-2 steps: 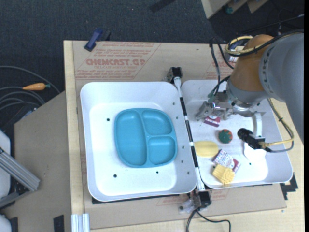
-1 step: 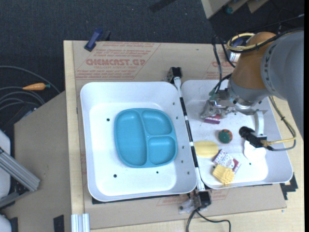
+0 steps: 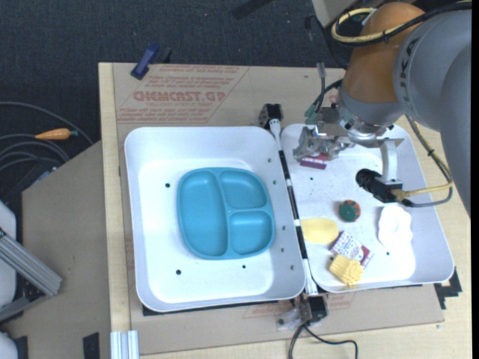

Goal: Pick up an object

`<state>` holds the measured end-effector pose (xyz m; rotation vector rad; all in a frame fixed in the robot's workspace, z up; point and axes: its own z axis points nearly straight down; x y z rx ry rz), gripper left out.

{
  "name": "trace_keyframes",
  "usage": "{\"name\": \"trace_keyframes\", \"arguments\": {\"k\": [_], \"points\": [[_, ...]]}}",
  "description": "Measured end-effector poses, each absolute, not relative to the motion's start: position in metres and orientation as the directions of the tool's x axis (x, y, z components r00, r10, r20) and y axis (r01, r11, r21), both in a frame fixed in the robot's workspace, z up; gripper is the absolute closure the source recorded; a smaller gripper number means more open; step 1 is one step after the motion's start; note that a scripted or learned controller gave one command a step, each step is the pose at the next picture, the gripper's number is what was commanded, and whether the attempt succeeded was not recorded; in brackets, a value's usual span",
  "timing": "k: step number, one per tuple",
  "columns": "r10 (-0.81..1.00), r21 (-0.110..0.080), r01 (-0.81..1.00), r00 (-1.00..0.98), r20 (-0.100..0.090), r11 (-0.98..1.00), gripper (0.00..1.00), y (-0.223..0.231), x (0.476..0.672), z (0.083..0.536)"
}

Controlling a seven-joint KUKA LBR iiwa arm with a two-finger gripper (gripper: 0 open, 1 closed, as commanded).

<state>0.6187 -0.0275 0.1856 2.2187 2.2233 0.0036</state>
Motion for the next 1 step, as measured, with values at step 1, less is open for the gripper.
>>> {"name": "trace_keyframes", "arguments": {"k": [1], "points": [[1.0, -0.002, 1.0, -0.001, 0.002, 0.001, 1.0, -0.0002, 0.5739, 0.2301]]}}
